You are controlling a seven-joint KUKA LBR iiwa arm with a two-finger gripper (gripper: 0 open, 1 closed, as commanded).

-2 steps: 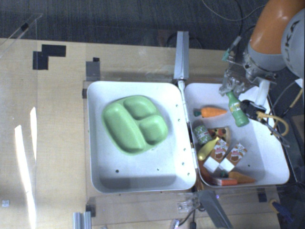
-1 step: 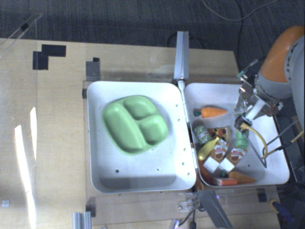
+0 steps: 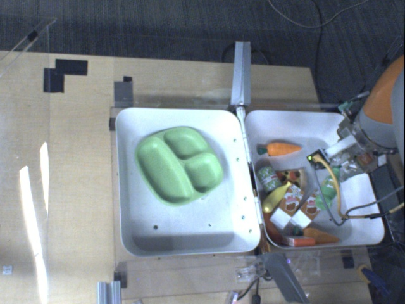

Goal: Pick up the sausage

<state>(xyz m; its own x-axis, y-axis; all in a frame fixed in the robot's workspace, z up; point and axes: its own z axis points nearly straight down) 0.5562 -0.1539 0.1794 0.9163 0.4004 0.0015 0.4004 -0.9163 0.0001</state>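
**Placement.** Landmark: the orange plastic toy carrot (image 3: 283, 149), lying alone toward the far side of the right-hand shallow white bin (image 3: 373, 233).

- The other goods are heaped below the carrot, in the bin's near-left part. They appear tipped in loose, overlapping and not set out in any order.
- The likeliest reddish-brown toy sausage (image 3: 292, 240) lies well below the carrot, flat against the bin's near wall. It sits just beside a second orange tapered piece (image 3: 321, 236), and small white-and-red cartons (image 3: 297, 201) crowd in above it. Identification is a judgement, because the piece is small and partly covered.
- A yellow toy banana (image 3: 276, 197) lies between the carrot and the sausage.
- A pale green divided plastic plate (image 3: 180, 164) sits well to the left of the carrot, in the left-hand white bin (image 3: 136, 233).

**Tool.** The grey two-finger gripper (image 3: 342, 149) hangs to the right of the carrot, well apart from the sausage. Whether it is apart or together cannot be told. Nothing is seen in its hold.

**Markings.** The cartons carry red print, too small to read. No brand name is legible anywhere.
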